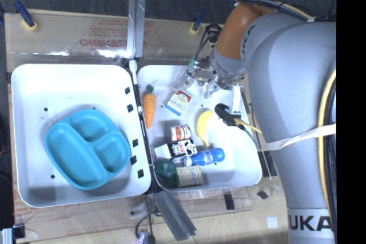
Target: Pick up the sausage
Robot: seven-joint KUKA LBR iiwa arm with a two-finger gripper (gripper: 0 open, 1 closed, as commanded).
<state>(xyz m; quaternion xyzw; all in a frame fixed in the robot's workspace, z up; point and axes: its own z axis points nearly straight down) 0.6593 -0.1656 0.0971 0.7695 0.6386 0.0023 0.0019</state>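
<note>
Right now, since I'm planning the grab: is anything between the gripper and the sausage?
If the speckled brown roll at the near wall is the sausage, yes: the gripper is at the far end of the bin, with the banana, can and blue bottle between.

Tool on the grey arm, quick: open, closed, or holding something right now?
Tool: cannot be told; it hangs over the far end of the right shallow white bin.

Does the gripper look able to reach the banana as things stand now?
Probably yes. The gripper hangs over the same bin, close to the banana, which has nothing lying on it. The small can beside it may crowd the grasp a little.
</note>
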